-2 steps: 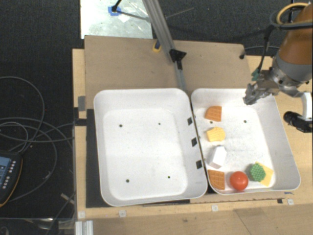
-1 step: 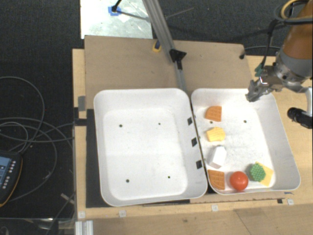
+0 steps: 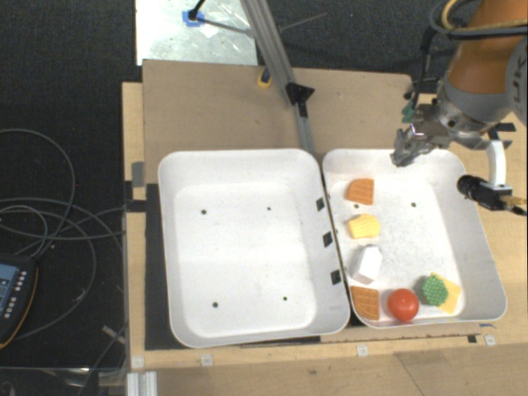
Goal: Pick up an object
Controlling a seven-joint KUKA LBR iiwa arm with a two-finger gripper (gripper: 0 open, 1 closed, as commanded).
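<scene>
The right bin [image 3: 473, 246] holds several small objects: an orange wedge [image 3: 360, 191], a yellow block [image 3: 364, 226], a white block [image 3: 367, 263], an orange waffle-textured piece [image 3: 365, 301], a red tomato [image 3: 403, 304] and a green broccoli [image 3: 432, 288] resting on a yellow piece [image 3: 450, 297]. My gripper [image 3: 406, 151] hangs over the bin's far edge, up and to the right of the orange wedge, apart from every object. Nothing shows between its fingers.
The left bin [image 3: 177, 221] lies beside the right one, their rims touching at the middle. A grey pole [image 3: 276, 52] slants in from the top to the bins' junction. Cables and a pendant [image 3: 12, 291] lie on the floor at left.
</scene>
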